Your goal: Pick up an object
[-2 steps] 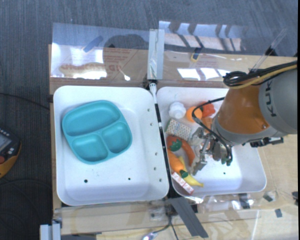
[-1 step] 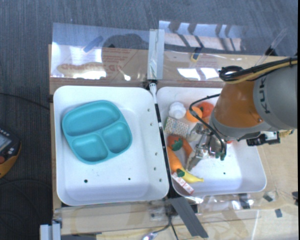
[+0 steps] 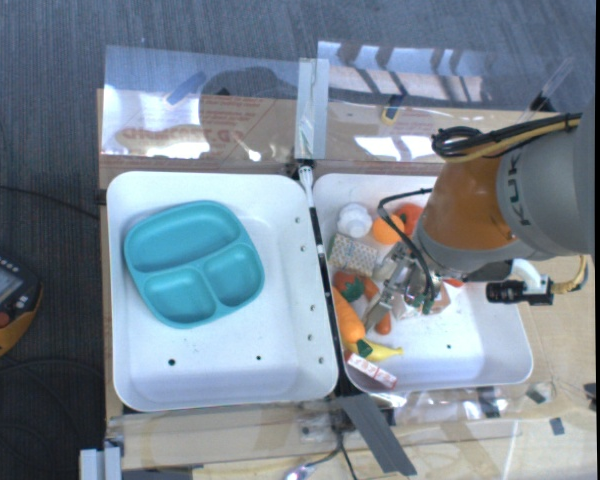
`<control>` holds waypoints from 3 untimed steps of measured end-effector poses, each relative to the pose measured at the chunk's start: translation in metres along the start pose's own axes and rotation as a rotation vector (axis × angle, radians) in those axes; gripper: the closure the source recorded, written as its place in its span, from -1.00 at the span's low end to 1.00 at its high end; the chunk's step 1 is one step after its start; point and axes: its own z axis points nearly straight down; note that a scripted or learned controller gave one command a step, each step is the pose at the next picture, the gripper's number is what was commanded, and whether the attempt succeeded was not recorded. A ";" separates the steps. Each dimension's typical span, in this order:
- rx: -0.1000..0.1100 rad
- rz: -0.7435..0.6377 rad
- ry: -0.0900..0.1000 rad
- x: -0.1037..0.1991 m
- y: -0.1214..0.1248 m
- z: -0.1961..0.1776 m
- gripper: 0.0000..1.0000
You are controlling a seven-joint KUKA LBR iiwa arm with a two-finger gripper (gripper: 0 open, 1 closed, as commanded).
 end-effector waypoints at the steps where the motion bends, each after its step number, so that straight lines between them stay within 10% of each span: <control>1: -0.002 0.043 -0.011 0.011 -0.008 -0.001 -1.00; 3: 0.001 0.327 0.003 0.014 -0.015 0.000 -1.00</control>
